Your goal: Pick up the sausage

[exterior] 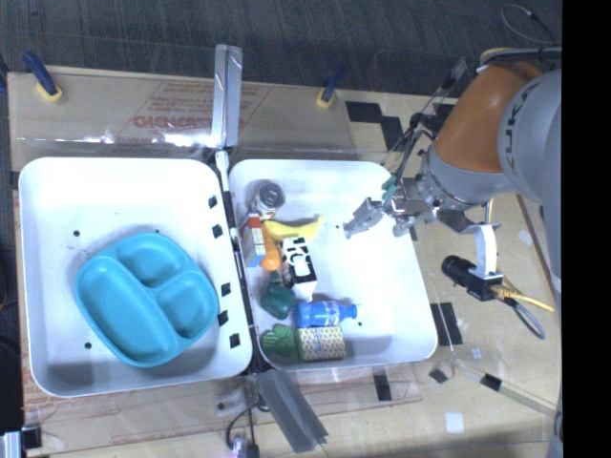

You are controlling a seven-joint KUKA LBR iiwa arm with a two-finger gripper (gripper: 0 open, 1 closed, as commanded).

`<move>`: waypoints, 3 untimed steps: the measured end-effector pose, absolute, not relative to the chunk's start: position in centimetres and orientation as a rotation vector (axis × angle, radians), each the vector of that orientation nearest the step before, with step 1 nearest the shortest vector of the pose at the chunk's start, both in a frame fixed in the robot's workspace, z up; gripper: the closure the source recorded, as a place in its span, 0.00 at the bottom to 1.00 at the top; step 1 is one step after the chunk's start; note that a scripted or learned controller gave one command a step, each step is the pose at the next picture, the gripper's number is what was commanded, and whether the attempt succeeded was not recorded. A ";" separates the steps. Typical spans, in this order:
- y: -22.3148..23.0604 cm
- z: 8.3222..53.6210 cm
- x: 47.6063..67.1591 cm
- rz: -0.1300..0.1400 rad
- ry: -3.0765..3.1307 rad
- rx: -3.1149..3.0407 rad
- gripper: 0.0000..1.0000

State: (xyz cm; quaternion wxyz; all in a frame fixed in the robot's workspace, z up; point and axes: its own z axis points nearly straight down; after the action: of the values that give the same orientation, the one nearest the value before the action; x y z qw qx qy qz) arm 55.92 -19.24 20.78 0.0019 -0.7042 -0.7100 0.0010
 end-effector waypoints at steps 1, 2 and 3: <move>-20.8 14.7 58.6 0.004 -2.088 -2.339 0.00; -19.8 11.2 65.7 0.002 -1.991 -2.428 0.00; -19.5 12.3 65.8 0.004 -2.002 -2.416 1.00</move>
State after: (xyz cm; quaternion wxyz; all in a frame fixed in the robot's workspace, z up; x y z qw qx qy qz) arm 65.82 -19.52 12.29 0.0018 -0.7700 -0.6380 0.0013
